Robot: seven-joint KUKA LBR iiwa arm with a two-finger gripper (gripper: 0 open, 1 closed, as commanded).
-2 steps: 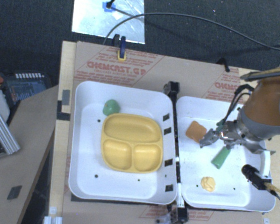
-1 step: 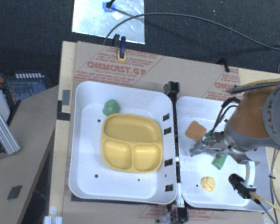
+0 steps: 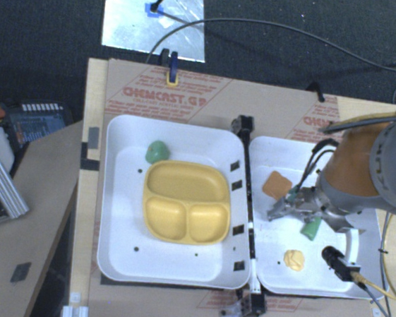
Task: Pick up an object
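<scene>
The right bin [image 3: 270, 273] holds three small objects: an orange-brown block [image 3: 276, 184] at its left middle, a green piece [image 3: 311, 228] near its centre, and a yellow lump [image 3: 294, 259] toward the front. My gripper [image 3: 293, 206] hangs low over this bin, between the orange-brown block and the green piece, close to both. The wrist and the grey arm with its orange band [image 3: 357, 162] cover the bin's right half. Nothing shows as held.
The left bin [image 3: 118, 202] holds a yellow three-compartment tray [image 3: 186, 201] with a small green ball [image 3: 157, 151] behind it. A black divider strip [image 3: 243, 195] runs between the bins. Cables [image 3: 376, 281] trail at the right bin's front right corner.
</scene>
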